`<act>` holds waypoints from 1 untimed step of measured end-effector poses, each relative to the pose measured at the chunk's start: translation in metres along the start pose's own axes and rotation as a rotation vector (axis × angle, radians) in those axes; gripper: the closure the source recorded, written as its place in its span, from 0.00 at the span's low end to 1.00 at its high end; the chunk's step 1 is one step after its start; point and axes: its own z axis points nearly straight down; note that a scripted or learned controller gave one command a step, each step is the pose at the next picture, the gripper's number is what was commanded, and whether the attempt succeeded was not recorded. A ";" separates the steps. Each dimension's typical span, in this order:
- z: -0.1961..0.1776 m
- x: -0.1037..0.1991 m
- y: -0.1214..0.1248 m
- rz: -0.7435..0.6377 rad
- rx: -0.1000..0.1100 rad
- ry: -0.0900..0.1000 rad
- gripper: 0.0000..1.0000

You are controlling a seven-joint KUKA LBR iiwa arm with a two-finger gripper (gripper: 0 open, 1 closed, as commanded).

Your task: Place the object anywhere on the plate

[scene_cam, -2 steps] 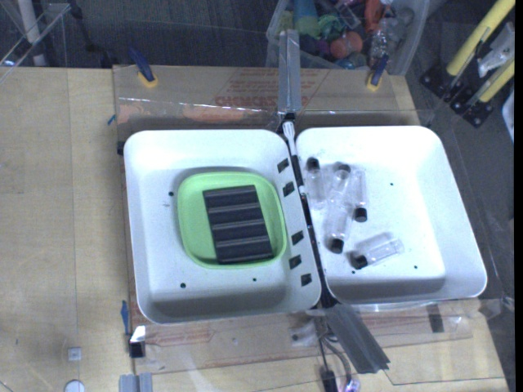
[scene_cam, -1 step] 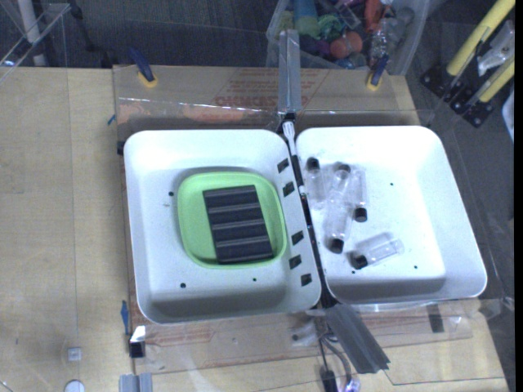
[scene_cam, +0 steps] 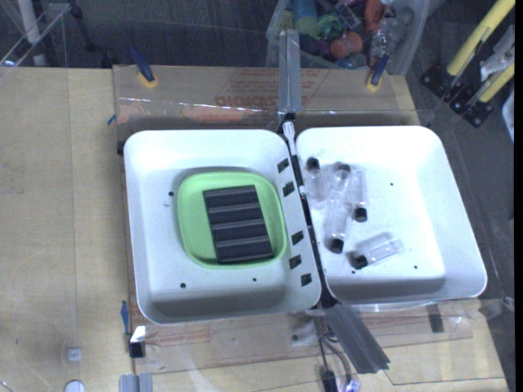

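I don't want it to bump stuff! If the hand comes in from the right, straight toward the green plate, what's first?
Probably the clear bottles in the right bin, if it travels low.

The green plate (scene_cam: 189, 219) in the left bin (scene_cam: 147, 243) is mostly covered by a dark ribbed block (scene_cam: 238, 224) — only its rim lies bare. Clear bottles (scene_cam: 339, 198) crowd the right bin's (scene_cam: 433, 219) left half — its right half is open floor.
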 end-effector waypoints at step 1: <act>-0.002 0.001 -0.018 0.137 0.001 0.000 0.00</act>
